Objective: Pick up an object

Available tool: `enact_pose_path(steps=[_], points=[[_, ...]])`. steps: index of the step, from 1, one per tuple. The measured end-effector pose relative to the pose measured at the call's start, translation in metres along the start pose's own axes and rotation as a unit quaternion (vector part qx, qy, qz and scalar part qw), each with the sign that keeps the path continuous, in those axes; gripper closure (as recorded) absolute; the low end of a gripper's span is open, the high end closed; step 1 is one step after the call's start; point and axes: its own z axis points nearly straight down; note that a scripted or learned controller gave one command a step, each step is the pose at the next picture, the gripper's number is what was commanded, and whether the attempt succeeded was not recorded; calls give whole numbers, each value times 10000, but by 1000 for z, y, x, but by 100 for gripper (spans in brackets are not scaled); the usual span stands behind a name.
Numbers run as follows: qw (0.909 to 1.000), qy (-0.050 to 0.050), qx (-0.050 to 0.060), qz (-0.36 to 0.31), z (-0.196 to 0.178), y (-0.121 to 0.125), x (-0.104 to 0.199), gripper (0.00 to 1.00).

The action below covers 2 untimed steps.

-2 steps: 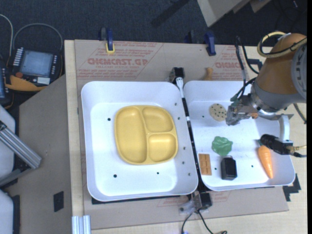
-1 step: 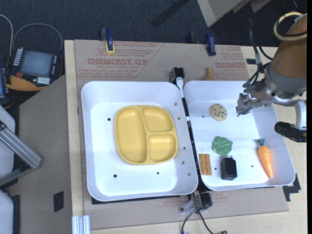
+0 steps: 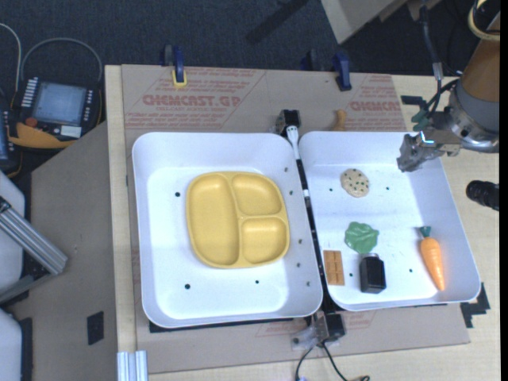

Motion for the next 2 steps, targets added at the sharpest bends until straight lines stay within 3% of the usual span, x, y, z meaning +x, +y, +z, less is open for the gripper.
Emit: enact_pose_path(steps=[1,2], points=[[10000,8,24,-20,8,21,56,100],[10000,10,26,-19,5,26,108,100]])
